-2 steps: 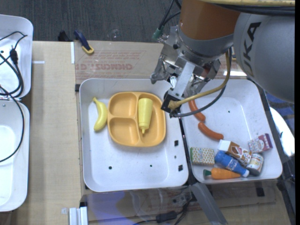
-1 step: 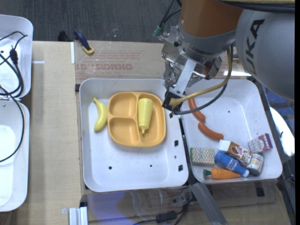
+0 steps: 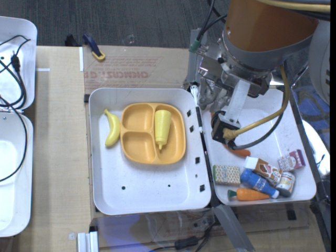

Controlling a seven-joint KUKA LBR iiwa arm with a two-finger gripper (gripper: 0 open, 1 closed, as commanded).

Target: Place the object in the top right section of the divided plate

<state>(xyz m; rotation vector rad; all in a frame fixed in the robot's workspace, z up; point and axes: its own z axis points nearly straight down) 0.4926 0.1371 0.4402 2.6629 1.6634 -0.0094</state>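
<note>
A yellow divided plate (image 3: 178, 150) sits in the left bin (image 3: 152, 193). A yellow squeeze bottle (image 3: 161, 127) lies in the plate's long right section, cap toward the front. A banana (image 3: 112, 129) rests on the bin floor just left of the plate. My gripper (image 3: 211, 94) hangs over the back left corner of the right bin (image 3: 304, 140), close to the wall between the bins. The wrist and its fittings hide most of the gripper.
The right bin's front holds a cracker box (image 3: 227, 174), a blue bottle (image 3: 258, 183), an orange carrot (image 3: 252, 195), a small can (image 3: 286, 181), a purple packet (image 3: 294, 160) and an orange piece (image 3: 240, 152). A blue-and-yellow clamp (image 3: 93, 48) lies on the bench behind.
</note>
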